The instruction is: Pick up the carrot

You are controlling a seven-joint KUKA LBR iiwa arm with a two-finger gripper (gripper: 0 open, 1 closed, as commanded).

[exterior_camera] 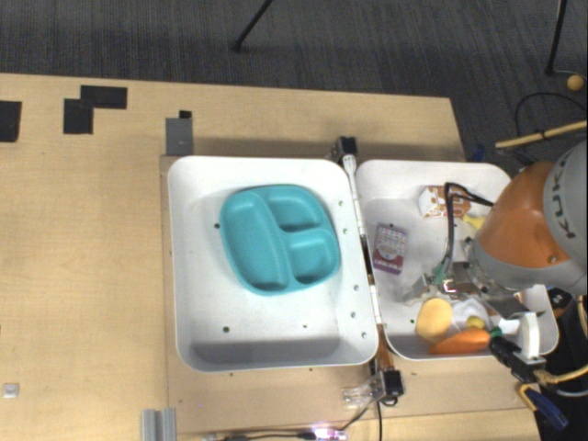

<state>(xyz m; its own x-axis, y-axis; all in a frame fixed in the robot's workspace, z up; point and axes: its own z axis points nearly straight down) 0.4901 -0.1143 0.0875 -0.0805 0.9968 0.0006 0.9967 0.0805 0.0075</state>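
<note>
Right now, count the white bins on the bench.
2. The left bin holds a teal divided plate; the right bin holds the carrot, beneath the arm.

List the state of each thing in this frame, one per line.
carrot: lying flat at the near edge of the right bin, not lifted
yellow fruit: resting in the right bin, touching the carrot
small packet: lying flat in the right bin
teal divided plate: right side up in the left bin, nothing in its compartments
gripper: low over the right bin, beside the fruit
</note>
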